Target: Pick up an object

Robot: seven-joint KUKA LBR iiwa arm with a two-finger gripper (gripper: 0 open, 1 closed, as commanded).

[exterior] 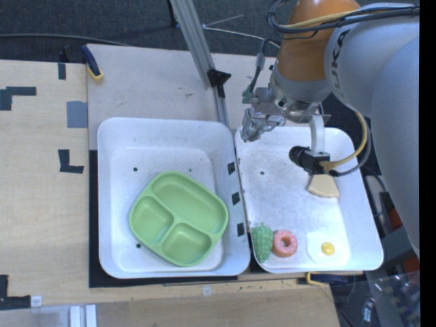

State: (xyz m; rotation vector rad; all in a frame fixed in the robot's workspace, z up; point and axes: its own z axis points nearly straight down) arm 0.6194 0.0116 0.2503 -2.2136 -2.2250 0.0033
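Pincer: the two-finger gripper (249, 129) hangs over the far left corner of the right bin, close to the wall shared with the left bin; whether it is open or closed I cannot tell from this slant, and nothing is visible between its tips
Arm: the grey arm (371, 53) with its orange band (315, 29) reaches in from the right, its wrist just up and right of the pincer
Right bin: the shallow white bin (293, 182) lies below the pincer, speckled floor bare directly under it
Tan wedge: a pale tan, slice-shaped piece (323, 185) lies on the bin floor, well to the right of the pincer and nearer the camera
Green toy: a small knobbly green object (262, 241) sits at the near left corner of the right bin, far from the pincer, almost straight toward the camera from it
Doughnut: a pink-iced toy doughnut (284, 243) touches or nearly touches the green toy on its right
Fried egg: a white toy egg with a yellow yolk (327, 248) lies right of the doughnut, well apart from the pincer
Left bin: the second white bin (119, 148) lies left of the pincer
Green plate: a light green three-compartment plate (178, 216) lies tilted in the left bin, left of the pincer and nearer the camera
Metal post: a slanted grey bar (194, 29) rises behind the bins, just left of the pincer
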